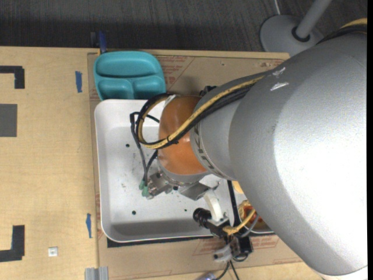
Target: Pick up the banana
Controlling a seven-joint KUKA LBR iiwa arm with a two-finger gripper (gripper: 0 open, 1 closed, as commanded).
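Note:
My grey arm reaches in from the right, and its orange band (178,136) hangs over the left white bin (111,168). Below the band the gripper (151,186) points down at the bin's floor near the middle, with a small green part at its tip. The wrist body hides how the gripper stands. A yellow-orange patch (252,214) peeks out under the arm's lower edge by the right bin; I cannot tell whether it is the banana or cable. The arm covers nearly all of the right bin.
A teal divided tray (128,74) stands just behind the left bin. Black and yellow cables (145,127) loop off the wrist. Brown cardboard (46,156) with black and blue tape marks covers the bench to the left.

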